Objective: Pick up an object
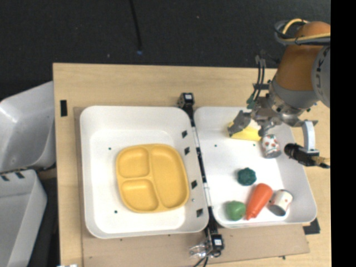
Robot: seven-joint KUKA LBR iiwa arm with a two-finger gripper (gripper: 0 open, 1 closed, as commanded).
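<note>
arm [297,65]: over right bin's [222,204] far end | jaws: state cannot be told | yellow object [247,133]: just below wrist, far part of bin | carrot [258,200], green ball [246,176]: near side | yellow plate [151,177]: left bin [94,149]

A pale wooden bench [67,88] is sitting under even overhead light, its top showing as a tan border on all sides. Beyond its far edge a dark, speckled floor [167,21] is filling the upper part of the view. White plastic containers [22,127] are standing just off the bench's left side.
</note>
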